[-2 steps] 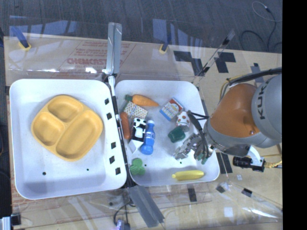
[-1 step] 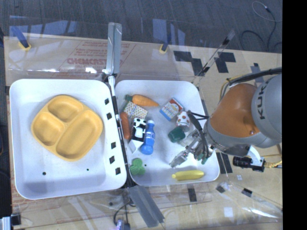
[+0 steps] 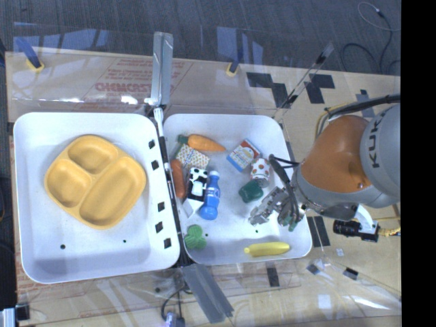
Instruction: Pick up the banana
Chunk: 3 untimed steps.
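A yellow banana [image 3: 267, 249] lies along the right bin's [image 3: 228, 122] front wall. The gripper [image 3: 274, 210] hovers just behind it; whether its fingers are open cannot be told. Likely light, smooth plastic: grasp mid-length.

banana [image 3: 267, 249] | yellow, short, a little curved | lay flat on its side, long way running left to right | in the right bin, near edge, toward the right corner | nothing touched it
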{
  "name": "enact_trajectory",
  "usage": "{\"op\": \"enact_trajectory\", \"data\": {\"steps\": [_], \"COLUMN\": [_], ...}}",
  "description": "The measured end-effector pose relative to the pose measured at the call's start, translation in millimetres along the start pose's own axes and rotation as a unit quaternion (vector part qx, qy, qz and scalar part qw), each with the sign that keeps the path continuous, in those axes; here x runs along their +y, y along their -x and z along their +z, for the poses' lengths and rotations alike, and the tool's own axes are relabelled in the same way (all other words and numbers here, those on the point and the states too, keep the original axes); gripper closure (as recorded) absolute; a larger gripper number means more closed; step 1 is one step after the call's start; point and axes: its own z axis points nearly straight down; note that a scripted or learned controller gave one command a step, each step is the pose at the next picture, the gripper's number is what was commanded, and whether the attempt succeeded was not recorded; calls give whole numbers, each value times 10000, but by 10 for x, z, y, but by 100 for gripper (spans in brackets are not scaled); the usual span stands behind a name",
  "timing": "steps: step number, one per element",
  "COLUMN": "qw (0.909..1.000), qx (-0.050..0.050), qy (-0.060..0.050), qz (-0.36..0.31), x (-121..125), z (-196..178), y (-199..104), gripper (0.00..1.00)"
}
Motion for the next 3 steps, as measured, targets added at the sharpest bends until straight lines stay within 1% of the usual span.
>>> {"op": "enact_trajectory", "data": {"steps": [1, 2, 3], "qw": [10000, 9996, 9995], "qx": [0, 6, 2], "qy": [0, -4, -1], "qz": [-1, -279, -302], "x": [1, -16, -5], "z": [0, 205, 99], "y": [-1, -8, -3], "gripper": [0, 0, 100]}}
